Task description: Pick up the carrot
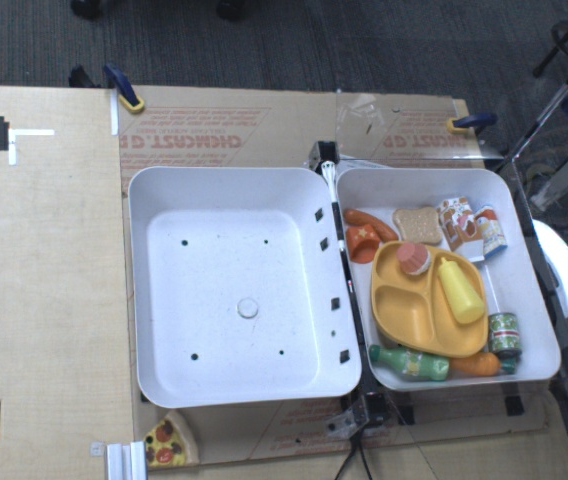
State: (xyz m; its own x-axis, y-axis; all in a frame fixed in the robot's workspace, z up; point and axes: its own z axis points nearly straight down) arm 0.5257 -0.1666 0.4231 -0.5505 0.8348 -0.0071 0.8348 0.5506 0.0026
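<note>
One pizza-slice toy (167,443) lies nearest on the table (44,318), just outside the near corner of the left bin (140,298). It has no bearing on the step.

Just beyond it, along the near wall of the right bin (536,268), is what I take to be the carrot (476,364). It is a short orange piece lying flat, touching or nearly touching the green bottle (411,364) on one end and a small can (505,333) on the other. The rim of the yellow divided plate (414,313) presses in from the far side.

I cannot tell whether the gripper is open or closed, so the advice is general. The carrot is boxed in on all sides. The gripper would probably do best coming straight down and closing across the carrot's narrow width, one side toward the bin wall and the other toward the plate rim, staying off the bottle and the can. The likely failures are a clip on the wall or a catch on the plate rim.

On the plate sit a yellow squeeze bottle (461,286) and a pink round piece (415,258). Farther back, the reddish-orange pieces (366,233) beside the bread slice (419,226) could be mistaken for the target, though they look redder and less carrot-like. Snack packets (472,226) lie in the far corner
</note>
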